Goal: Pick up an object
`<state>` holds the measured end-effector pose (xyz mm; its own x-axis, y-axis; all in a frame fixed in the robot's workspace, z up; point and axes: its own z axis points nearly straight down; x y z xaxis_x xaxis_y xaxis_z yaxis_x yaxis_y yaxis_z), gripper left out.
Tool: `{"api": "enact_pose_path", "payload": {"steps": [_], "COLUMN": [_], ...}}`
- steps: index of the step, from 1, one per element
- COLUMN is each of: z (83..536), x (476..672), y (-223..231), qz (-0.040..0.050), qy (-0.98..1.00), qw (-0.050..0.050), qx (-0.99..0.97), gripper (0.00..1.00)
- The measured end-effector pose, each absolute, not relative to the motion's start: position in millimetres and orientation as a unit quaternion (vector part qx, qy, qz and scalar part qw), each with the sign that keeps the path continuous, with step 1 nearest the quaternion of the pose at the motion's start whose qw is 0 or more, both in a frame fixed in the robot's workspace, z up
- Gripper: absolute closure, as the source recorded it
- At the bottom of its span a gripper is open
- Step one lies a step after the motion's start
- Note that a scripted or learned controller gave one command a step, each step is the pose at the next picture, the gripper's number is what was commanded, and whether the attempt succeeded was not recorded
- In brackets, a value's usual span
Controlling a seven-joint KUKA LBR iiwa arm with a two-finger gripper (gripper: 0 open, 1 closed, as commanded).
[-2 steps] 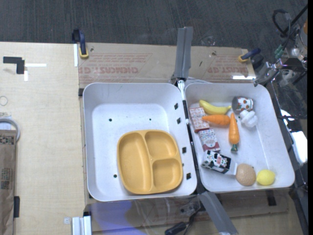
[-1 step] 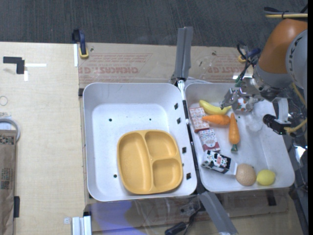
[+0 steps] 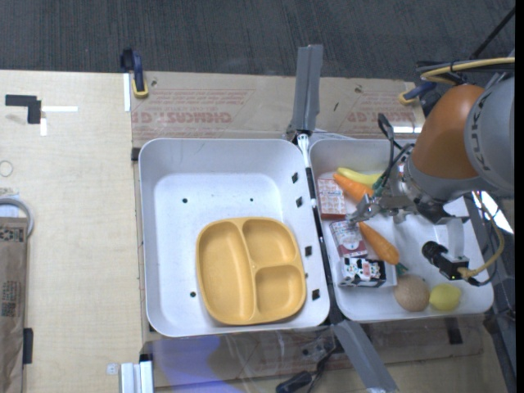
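Note:
My gripper [image 3: 366, 210] hangs low in the right bin [image 3: 352, 303], its tips among the objects at the bin's left side. Just below the tips lies an orange carrot [image 3: 380, 243]. A second carrot [image 3: 353, 187] and a yellow banana [image 3: 360, 174] lie just above them. Red and white packets [image 3: 331, 196] rest along the bin's left wall, with another packet [image 3: 347, 237] under the gripper. A small black and white carton [image 3: 363, 272] sits near the front. A brown round object [image 3: 413, 293] and a yellow lemon [image 3: 445, 297] lie at the front right.
The left bin [image 3: 164, 178] holds a yellow divided plate [image 3: 250, 270]. A grey divider post [image 3: 308, 88] stands between the bins at the back. The arm's orange band [image 3: 449, 133] and cables overhang the right bin's far side.

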<state>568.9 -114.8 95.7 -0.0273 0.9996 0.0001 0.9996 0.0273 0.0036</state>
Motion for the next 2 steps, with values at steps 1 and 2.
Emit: {"api": "enact_pose_path", "payload": {"steps": [1, 2], "z": [96, 96], "x": [524.5, 501.6], "y": [-108, -134], "qz": [0.0032, 0.0033], "qy": [0.667, 0.704], "qw": [0.003, 0.004], "qx": [0.745, 0.71], "gripper": [0.0, 0.0]}}
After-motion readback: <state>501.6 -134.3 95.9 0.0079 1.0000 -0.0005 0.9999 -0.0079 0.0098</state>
